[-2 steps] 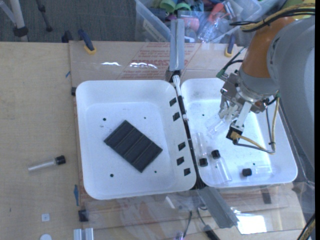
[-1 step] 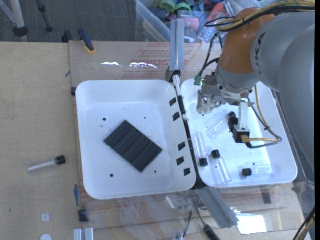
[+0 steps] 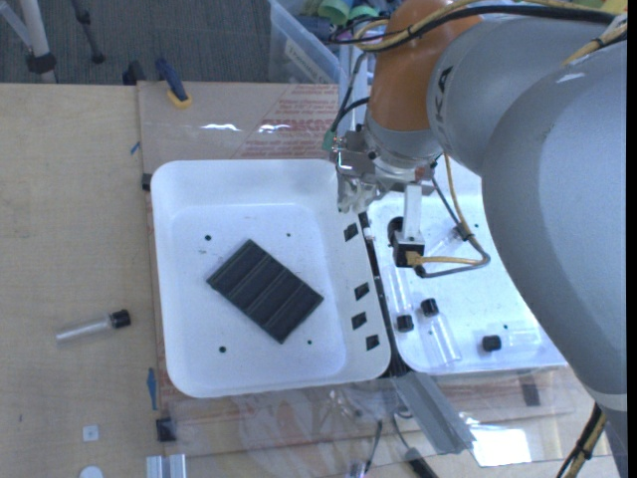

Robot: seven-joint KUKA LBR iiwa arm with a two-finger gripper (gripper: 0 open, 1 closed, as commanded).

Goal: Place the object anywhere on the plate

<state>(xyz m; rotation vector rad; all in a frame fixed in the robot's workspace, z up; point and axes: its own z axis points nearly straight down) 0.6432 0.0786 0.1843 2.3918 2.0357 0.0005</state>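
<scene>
A dark ribbed rectangular plate lies at an angle on the floor of the left bin. My gripper hangs over the divide between the two bins, near their far end, up and to the right of the plate and well apart from it. In the right bin lie small clear tubes with black caps, one more black cap sitting nearer the right. The grey arm hides much of the right bin.
Several small black markers run along the left bin's right wall. A clear tube with a black cap lies on the wooden bench left of the bins. A clear crate of coloured toys stands behind.
</scene>
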